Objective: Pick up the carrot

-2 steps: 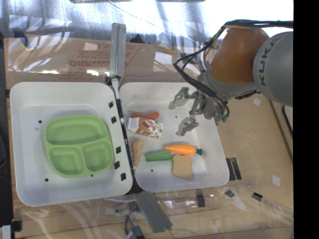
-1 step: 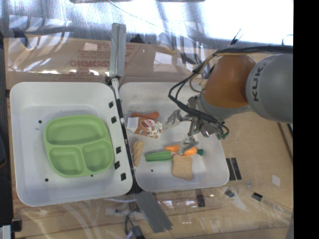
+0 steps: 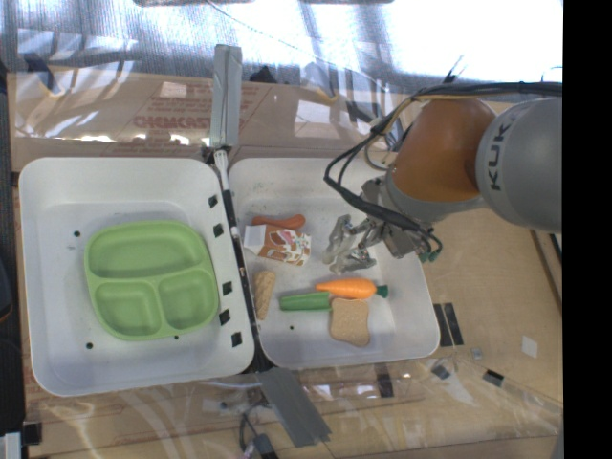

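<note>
Two white bins share the surface. The carrot [image 3: 349, 288] lies flat in the right bin [image 3: 421, 323], between a green vegetable [image 3: 304, 301] and bread slice [image 3: 350, 322]. The hand [image 3: 349, 245] hovers just above it, empty, fingers seemingly parted for descent.

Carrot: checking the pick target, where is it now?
The carrot lies in the right bin, near its front, just above the bread slice and right of the green vegetable.
</note>
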`<state>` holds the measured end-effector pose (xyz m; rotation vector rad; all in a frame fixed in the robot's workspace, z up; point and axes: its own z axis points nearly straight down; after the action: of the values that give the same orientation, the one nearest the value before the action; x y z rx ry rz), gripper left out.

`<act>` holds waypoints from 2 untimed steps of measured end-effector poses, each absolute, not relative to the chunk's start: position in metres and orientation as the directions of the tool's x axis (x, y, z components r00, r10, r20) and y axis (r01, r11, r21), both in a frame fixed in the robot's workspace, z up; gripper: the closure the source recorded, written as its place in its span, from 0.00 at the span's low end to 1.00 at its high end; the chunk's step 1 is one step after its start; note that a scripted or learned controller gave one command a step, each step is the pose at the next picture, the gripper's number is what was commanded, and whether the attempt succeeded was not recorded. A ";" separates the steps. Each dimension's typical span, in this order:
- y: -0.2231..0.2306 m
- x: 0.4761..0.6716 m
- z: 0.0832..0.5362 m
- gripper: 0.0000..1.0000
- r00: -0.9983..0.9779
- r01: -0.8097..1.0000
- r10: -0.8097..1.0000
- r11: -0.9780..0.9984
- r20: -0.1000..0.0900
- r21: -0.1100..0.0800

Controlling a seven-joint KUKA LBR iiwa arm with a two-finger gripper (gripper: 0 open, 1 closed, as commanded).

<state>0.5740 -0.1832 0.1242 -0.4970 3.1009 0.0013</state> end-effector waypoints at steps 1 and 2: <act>-0.211 0.585 0.272 1.00 -0.852 -0.523 -0.523 0.852 -0.008 -0.010; -0.190 0.564 0.245 1.00 -0.996 -0.086 -0.086 0.996 0.000 0.000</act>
<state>0.5636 -0.1900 0.2455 -0.1359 3.1389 0.0003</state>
